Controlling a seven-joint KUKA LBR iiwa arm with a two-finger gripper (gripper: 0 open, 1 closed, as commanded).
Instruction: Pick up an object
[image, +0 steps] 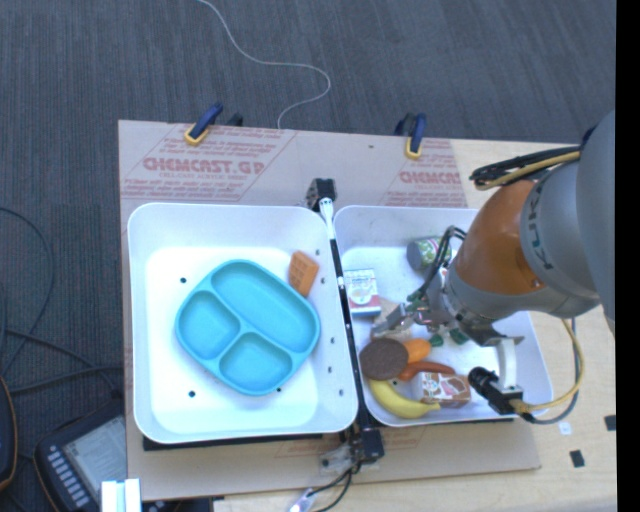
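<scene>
Hanging low over the right bin (540, 345), the claw (415, 318), whose state I cannot tell, sits just above the brown round object (383, 358), the banana (403, 401) lying beyond it.

Divided plate (247, 325) in left bin (140, 300), banana (400, 400) in right.

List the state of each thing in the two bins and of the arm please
Blue divided plate: lying flat in the left bin.
Orange block: beside the plate's upper right rim.
Banana: lying at the near edge of the right bin.
Brown disc: flat, just above the banana.
Gripper: low over the right bin.
</scene>
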